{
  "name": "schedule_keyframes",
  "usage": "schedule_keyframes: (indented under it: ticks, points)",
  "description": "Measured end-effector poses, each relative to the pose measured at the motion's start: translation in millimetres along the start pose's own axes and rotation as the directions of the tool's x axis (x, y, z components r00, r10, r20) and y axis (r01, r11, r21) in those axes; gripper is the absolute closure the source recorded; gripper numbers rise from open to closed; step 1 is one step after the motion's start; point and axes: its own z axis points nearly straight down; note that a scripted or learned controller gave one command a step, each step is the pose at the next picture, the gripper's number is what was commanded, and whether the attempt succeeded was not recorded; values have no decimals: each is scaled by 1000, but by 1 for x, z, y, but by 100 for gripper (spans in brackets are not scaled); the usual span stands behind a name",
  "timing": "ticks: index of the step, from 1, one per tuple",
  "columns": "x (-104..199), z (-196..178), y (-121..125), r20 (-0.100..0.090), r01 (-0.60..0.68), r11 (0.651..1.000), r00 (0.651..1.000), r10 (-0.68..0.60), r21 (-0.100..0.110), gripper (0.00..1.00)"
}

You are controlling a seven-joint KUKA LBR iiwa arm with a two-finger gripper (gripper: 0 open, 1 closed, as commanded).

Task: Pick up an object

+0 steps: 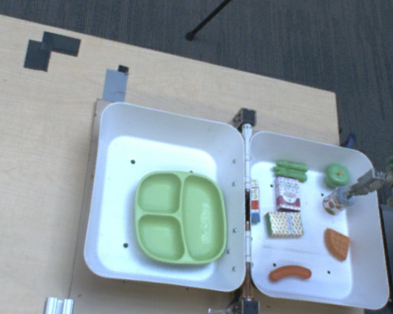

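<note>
Pale wooden bench (23, 159) carries two shallow white bins. Left bin (110, 197) holds a light green three-compartment plastic tray (181, 217). Right bin (363, 280) holds a green pod-shaped toy (291, 168) at the far side, a red-and-white packet (288, 194), a yellow patterned block (285, 224), an orange sausage (289, 273) nearest, a brown bread-like piece (337, 244) and a round green fruit (338, 174). Reaching in from the right, the gripper (337, 201) sits low over a small cylindrical item (332, 206); whether its jaws are apart or together cannot be told.

A slim grey gripper (337, 200) is seen, its metal shaft joined to a grey, blurred wrist with thin cables.
</note>
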Motion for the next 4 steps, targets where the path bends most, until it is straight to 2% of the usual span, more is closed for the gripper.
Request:
schedule_keyframes:
  ticks: [1,2,3,4]
  points:
    - [-3,142,-55,-1,-3,1000,1000,3,3,0]
    - [-3,130,-53,0,-1,1000,1000,1,-3,100]
    - [95,68,-10,-1,0,1000,1000,0,-1,100]
    - [94,68,-11,-1,-1,1000,1000,1,0,0]
